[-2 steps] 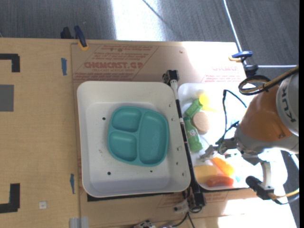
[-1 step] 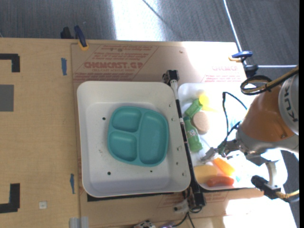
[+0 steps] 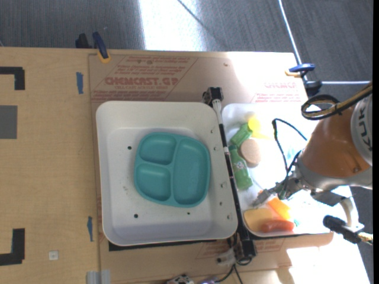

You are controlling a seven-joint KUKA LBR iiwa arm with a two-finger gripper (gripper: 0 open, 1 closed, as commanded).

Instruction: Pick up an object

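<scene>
The right bin (image 3: 266, 232) holds several small objects. At its far end lie a yellow piece (image 3: 254, 125), a green piece (image 3: 240, 136) and a tan oval (image 3: 251, 152). A green packet (image 3: 241, 170) rests along the bin's left wall. Near the front lie an orange block (image 3: 279, 207) and a red piece (image 3: 277, 225). My gripper (image 3: 267, 195) hangs low inside this bin, just left of the orange block and above the front objects. The arm's orange band (image 3: 331, 149) covers the bin's right side.
The left bin (image 3: 112, 158) holds a teal divided plate (image 3: 172, 168). A black clamp (image 3: 212, 94) sits at the far end of the wall between the bins. Blue cable (image 3: 290, 129) loops over the right bin's far part. Brown cardboard (image 3: 47, 158) surrounds both bins.
</scene>
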